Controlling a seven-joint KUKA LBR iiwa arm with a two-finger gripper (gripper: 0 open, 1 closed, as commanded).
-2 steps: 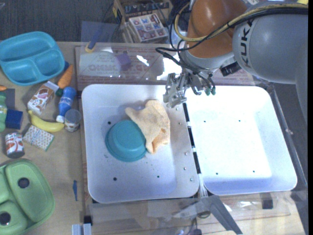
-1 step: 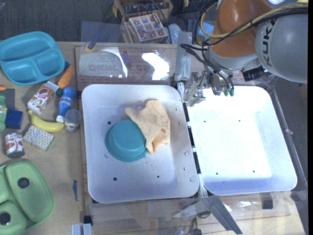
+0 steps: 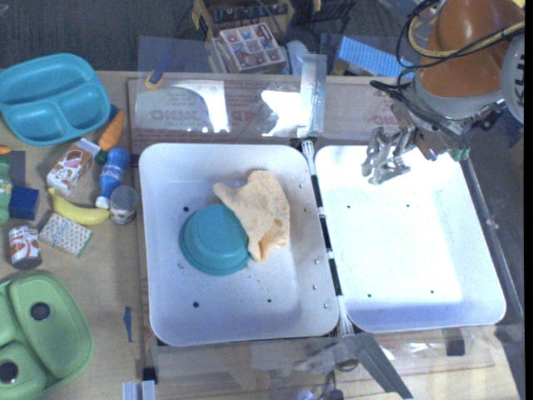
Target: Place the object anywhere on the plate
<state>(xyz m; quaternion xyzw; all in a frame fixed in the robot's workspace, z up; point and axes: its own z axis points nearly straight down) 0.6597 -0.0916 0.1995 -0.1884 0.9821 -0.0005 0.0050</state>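
Observation:
A round teal plate (image 3: 213, 240) lies in the left bin (image 3: 166, 307), left of centre. A floppy pale-yellow cloth-like object (image 3: 260, 207) lies against the plate's upper right rim; whether it rests on the rim I cannot tell. My gripper (image 3: 384, 163) hangs over the far left corner of the right bin (image 3: 416, 307), well to the right of both things. Its metal fingers (image 3: 372, 158) point down and stand a little apart, open, with nothing between them.
The divider between the bins (image 3: 323, 223) lies between my gripper and the plate. Left of the bins the bench holds a blue divided tray (image 3: 54, 98), a banana (image 3: 77, 208), small cans and bottles, and a green tray (image 3: 37, 332). Boxes stand behind the bins.

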